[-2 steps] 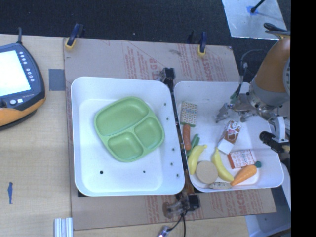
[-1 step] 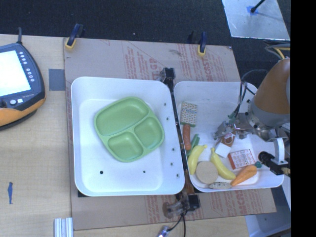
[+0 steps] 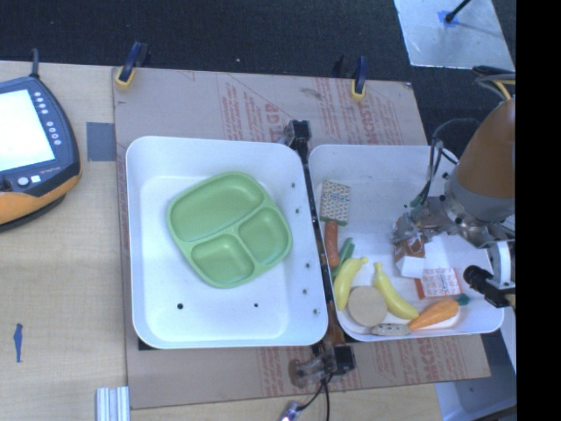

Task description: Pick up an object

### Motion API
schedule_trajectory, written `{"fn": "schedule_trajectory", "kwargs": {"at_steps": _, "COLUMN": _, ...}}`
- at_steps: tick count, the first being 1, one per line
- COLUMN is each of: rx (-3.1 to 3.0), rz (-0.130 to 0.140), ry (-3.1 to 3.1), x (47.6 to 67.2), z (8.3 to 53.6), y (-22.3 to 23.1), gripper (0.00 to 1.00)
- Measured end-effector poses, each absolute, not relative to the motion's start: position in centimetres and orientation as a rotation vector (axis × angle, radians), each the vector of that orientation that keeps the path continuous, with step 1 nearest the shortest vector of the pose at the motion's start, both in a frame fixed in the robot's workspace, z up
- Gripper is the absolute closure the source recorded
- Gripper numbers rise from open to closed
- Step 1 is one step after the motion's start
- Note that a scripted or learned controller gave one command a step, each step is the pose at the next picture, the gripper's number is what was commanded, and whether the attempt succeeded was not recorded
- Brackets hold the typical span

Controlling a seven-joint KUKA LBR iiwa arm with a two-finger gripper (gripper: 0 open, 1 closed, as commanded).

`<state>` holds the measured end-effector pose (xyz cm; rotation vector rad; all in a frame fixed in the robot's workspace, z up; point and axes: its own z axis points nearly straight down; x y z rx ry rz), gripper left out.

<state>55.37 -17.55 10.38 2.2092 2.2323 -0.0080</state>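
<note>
The arm reaches into the right bin; the gripper sits low over a white packet; jaw state cannot be told. Two bananas, a carrot, a round disc and a patterned sachet lie nearby; the left bin holds a green tray.
</note>
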Motion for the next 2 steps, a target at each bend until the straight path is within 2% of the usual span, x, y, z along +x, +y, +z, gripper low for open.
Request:
{"fn": "schedule_trajectory", "kwargs": {"at_steps": 1, "rx": 2.214, "rz": -0.006, "ry": 2.232, "x": 59.0, "z": 15.3, "y": -10.5, "gripper": 1.0}}
{"fn": "schedule_trajectory", "kwargs": {"at_steps": 2, "rx": 2.213, "rz": -0.006, "ry": 2.232, "x": 57.7, "z": 19.2, "y": -3.2, "gripper": 1.0}}
